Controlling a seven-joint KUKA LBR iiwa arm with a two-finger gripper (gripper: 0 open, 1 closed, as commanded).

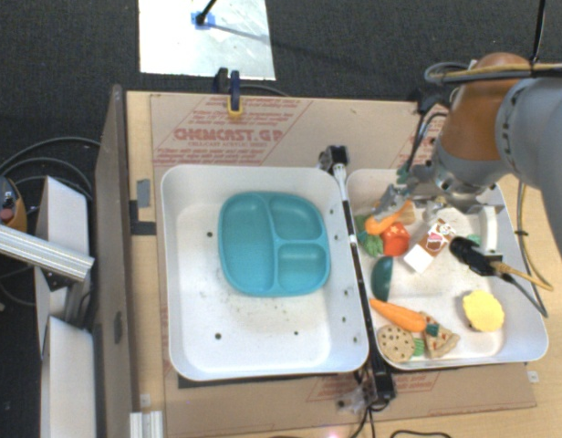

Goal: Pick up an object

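My gripper (396,195) is low over the back left part of the right bin (527,336), just above an orange toy piece (396,217). A red tomato toy (396,239) lies right in front of that piece. A white block with a brown label (428,247) sits beside the tomato. Nearer the front lie a dark green toy (382,276), a carrot (400,315), a cookie (394,342), a pizza slice (440,338) and a yellow lemon (483,310). I see nothing lifted off the bin floor.
The left bin (194,336) holds a teal divided plate (272,243). A raised divider (352,254) runs between the two bins. The grey arm with its orange band (477,117) comes in over the right bin's back right corner.
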